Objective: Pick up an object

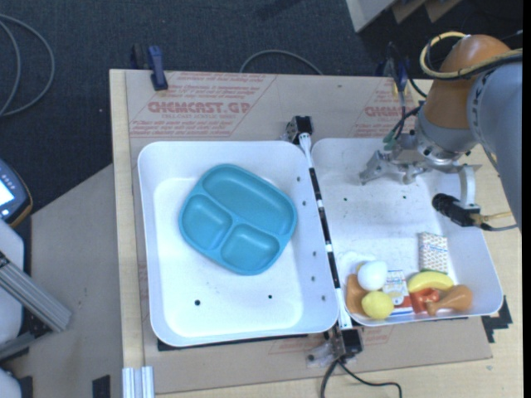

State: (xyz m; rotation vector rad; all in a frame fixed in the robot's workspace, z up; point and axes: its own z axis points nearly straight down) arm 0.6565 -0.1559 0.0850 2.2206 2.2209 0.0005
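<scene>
My gripper (388, 172) hangs over the far end of the right bin (365, 222), its metal fingers (367, 174) spread open with nothing between them. The loose objects lie in the bin's near corner, well apart from the gripper: a white egg (372, 274), a yellow lemon (377, 305), a banana (430, 281), a red piece (420, 301), a brown-orange piece (454, 298) and a patterned packet (433, 251). The bin floor right under the gripper is bare.
A blue divided plate (239, 218) lies in the middle of the left bin (166, 288). A ridge with clamps (319, 222) separates the two bins. The bins rest on a cardboard sheet (199, 106), with a blue clamp (156, 66) at its far left.
</scene>
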